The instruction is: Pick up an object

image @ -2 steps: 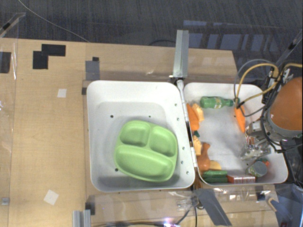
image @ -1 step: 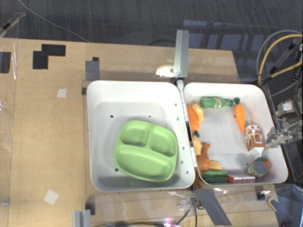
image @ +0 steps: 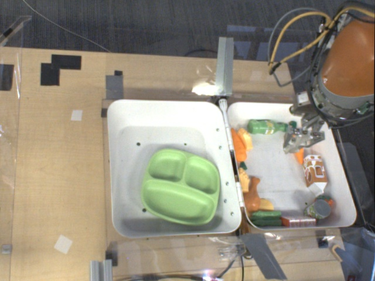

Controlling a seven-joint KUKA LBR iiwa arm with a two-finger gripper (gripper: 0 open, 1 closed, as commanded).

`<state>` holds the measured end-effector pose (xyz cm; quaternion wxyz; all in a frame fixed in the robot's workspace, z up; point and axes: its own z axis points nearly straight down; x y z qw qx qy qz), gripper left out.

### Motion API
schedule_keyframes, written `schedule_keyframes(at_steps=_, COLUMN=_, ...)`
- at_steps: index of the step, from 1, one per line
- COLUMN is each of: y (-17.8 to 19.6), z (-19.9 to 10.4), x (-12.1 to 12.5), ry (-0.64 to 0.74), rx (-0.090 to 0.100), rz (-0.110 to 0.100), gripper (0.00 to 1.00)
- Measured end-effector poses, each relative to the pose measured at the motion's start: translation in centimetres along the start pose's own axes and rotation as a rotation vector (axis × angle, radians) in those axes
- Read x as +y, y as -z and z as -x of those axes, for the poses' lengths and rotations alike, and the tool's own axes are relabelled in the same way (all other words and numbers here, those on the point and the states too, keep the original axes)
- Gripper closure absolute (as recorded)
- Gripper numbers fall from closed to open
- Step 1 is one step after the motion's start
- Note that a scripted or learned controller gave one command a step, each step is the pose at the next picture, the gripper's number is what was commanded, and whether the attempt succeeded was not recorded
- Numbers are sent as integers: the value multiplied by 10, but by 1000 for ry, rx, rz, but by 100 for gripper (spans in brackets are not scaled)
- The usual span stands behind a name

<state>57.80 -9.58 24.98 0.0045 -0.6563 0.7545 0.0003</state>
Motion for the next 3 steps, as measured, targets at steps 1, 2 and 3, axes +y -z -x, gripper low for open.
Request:
schedule_keyframes(at_steps=1, y=8, z=-11, x=-49, ry=651, rx=3, rz=1, gripper=100)
schedule_keyframes(at_steps=2, y=-151, z=3, x=-50, ry=957, rx=6, rz=-1, gripper=100)
schedule_keyframes(at_steps=3, y=-16, z=-7, x=-74, ry=869, rx=11, rz=-10, gripper=100)
